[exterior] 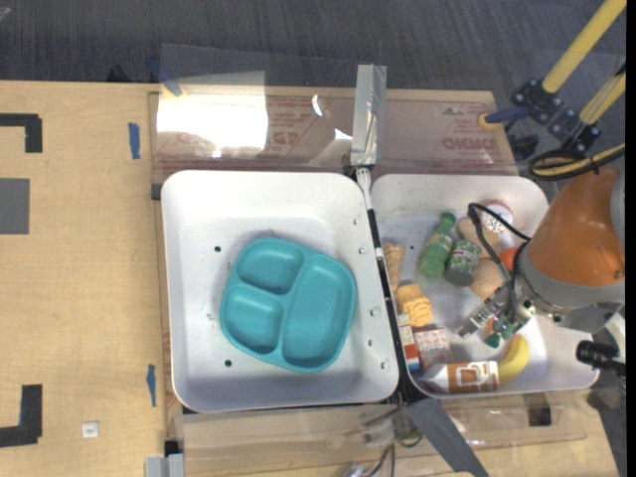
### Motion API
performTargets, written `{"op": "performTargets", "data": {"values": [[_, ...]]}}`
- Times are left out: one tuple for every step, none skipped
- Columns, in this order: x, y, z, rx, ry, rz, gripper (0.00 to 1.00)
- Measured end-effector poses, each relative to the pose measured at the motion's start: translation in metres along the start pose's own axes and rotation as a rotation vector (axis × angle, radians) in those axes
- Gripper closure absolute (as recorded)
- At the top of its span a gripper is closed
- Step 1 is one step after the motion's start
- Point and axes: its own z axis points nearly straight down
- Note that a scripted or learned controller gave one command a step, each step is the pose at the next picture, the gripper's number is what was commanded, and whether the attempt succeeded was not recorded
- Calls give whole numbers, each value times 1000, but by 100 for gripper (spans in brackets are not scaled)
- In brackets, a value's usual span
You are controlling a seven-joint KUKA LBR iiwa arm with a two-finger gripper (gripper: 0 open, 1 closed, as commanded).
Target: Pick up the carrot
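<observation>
Half the carrot [509,257] hides behind arm [576,241].

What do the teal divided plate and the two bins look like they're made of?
The teal divided plate looks like moulded plastic with a smooth, slightly satin finish: uniform colour, rounded compartment edges, soft highlights. The left bin and the right bin look like thin formed white plastic, semi-gloss, with rounded corners and faint glare; painted metal can't be ruled out from this view.
</observation>
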Motion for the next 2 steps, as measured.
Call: {"op": "performTargets", "data": {"values": [[24, 12, 4, -8, -13, 219, 100], [-27, -30, -22, 0, -3, 252, 100]]}}
